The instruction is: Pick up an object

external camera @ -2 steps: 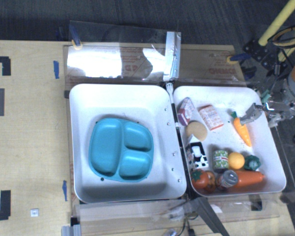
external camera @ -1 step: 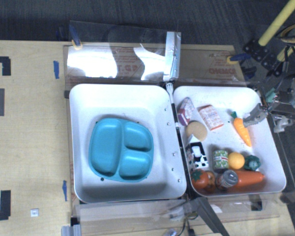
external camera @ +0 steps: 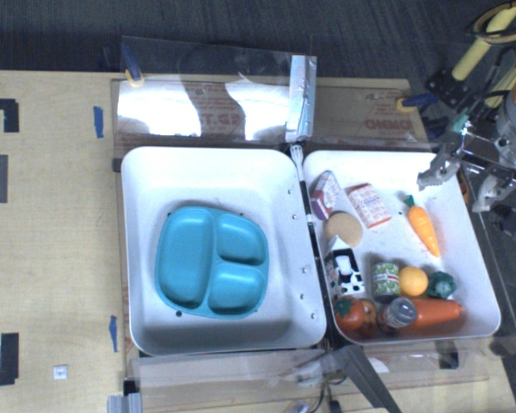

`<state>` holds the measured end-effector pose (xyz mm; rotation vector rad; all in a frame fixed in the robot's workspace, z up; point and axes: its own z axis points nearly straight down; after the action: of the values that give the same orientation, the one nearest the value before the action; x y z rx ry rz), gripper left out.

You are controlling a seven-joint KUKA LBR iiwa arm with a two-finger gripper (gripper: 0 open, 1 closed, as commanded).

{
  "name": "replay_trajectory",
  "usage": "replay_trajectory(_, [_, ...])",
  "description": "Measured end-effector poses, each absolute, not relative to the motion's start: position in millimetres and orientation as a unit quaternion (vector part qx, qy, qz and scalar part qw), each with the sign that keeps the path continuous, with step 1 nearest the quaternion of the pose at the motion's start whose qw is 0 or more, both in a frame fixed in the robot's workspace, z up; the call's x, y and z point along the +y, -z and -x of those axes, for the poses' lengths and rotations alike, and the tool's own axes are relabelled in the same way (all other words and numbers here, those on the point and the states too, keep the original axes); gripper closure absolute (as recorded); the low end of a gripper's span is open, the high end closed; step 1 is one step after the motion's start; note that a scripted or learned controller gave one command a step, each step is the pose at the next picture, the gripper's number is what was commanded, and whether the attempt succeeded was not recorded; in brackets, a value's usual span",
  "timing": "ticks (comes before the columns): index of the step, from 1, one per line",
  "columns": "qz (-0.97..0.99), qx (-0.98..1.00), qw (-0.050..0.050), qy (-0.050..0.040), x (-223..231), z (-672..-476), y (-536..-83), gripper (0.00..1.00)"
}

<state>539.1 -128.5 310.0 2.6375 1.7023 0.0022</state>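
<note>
1. While the arm waits at the right edge, its pincer point(external camera: 436, 172) hangs above the right bin's point(external camera: 486, 269) upper right corner, gripping nothing; how wide it stands cannot be told.
2. Nearest beneath lies a small carrot point(external camera: 423, 227), apart from the crowded toys along the bin's lower wall.
3. Judged step: approach. Next comes lining up over the carrot and descending.
</note>
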Motion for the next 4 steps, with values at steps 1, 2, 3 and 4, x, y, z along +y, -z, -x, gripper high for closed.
replay_trajectory(1, [-0.775, 0.632, -0.005, 0.004, -168.6, -579.7, -134.4, 0.0])
replay_trajectory(2, [-0.794, 0.608, -0.003, -0.004, -199.4, -595.5, -94.6, 0.0])
replay_trajectory(3, [-0.837, 0.547, -0.001, 0.0002, -200.5, -524.0, -118.6, 0.0])
replay_trajectory(4, [-0.761, 0.649, -0.002, -0.0059, -198.9, -614.1, -88.0, 0.0])
